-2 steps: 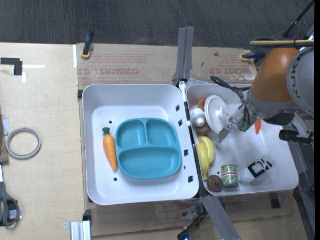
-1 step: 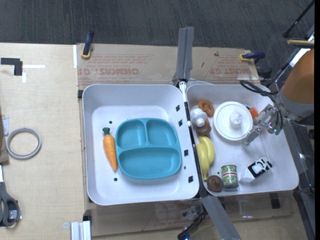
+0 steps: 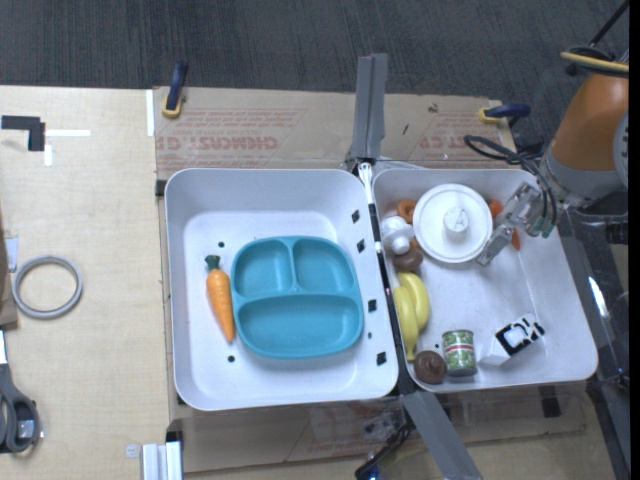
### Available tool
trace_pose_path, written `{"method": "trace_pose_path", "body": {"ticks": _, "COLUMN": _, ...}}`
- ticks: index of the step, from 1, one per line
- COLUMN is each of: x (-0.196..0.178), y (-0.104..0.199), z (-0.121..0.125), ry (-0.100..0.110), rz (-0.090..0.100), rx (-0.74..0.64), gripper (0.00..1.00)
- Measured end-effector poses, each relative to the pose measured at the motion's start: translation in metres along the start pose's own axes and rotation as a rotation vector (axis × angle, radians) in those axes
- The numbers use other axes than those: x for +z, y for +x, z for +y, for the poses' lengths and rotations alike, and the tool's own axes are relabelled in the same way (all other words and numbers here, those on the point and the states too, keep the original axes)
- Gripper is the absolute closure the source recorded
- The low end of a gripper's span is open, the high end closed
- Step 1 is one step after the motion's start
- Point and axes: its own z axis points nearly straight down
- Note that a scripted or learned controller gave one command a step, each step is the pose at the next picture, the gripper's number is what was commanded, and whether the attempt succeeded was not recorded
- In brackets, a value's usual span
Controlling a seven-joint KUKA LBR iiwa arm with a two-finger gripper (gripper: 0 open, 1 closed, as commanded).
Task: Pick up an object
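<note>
Fingers (image 3: 503,236): state unclear, beside lid | lid (image 3: 452,224): round, white, central knob, right bin (image 3: 560,363)

A dark grey carpeted floor (image 3: 250,23) fills the twelve o'clock band of the view. Below it lies a pale wooden bench top (image 3: 80,208), reaching from nine o'clock down to seven o'clock. A sheet of brown cardboard (image 3: 260,133) with red print lies flat toward twelve o'clock, held by a blue and yellow clamp (image 3: 176,88) at eleven o'clock and another clamp (image 3: 505,113) at one o'clock. A grey metal bar (image 3: 368,103) runs up from the centre toward twelve o'clock. At nine o'clock a grey tape ring (image 3: 45,286) rests on the wood, with black-handled scissors (image 3: 18,418) at eight o'clock. Light is even and soft.
</note>
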Motion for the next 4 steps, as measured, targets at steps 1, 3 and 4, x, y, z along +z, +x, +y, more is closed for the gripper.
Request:
{"method": "trace_pose_path", "body": {"ticks": 1, "x": -0.009, "y": -0.003, "z": 0.002, "ry": -0.004, "rz": -0.020, "rx": -0.003, "gripper": 1.00}}
{"method": "trace_pose_path", "body": {"ticks": 3, "x": -0.118, "y": 0.030, "z": 0.040, "ry": -0.009, "rz": -0.024, "rx": 0.159, "gripper": 0.00}}
{"method": "trace_pose_path", "body": {"ticks": 4, "x": -0.001, "y": 0.025, "z": 0.000, "ry": -0.010, "rz": -0.023, "rx": 0.216, "gripper": 0.00}}
